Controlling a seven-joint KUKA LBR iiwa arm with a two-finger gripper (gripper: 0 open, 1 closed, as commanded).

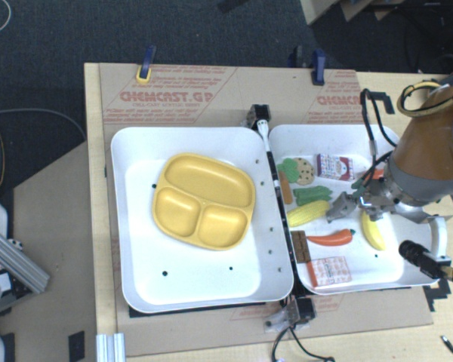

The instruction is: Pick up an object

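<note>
1. The desk (211,89) carries two white bins side by side. The left bin (136,262) holds only a yellow divided plate (202,200). The right bin (347,134) holds all the small toy food, so the arm works there.
2. I take the corn cob (306,213) as my landmark. It lies in the right bin, near the wall that this bin shares with the left one.
3. Just above the corn cob is a green vegetable (311,195), and above that a cookie (304,170) with a small printed packet (334,166) to its right.
4. Below the corn cob lie a red chili (331,237) and a second packet (329,270). A banana (373,232) lies right of the corn cob, half under the arm.
5. The pincer (346,205) hangs just right of the corn cob. I cannot tell its state; nothing is visibly pinched.
6. I judge that the corn cob or banana is its target, being nearest.
</note>
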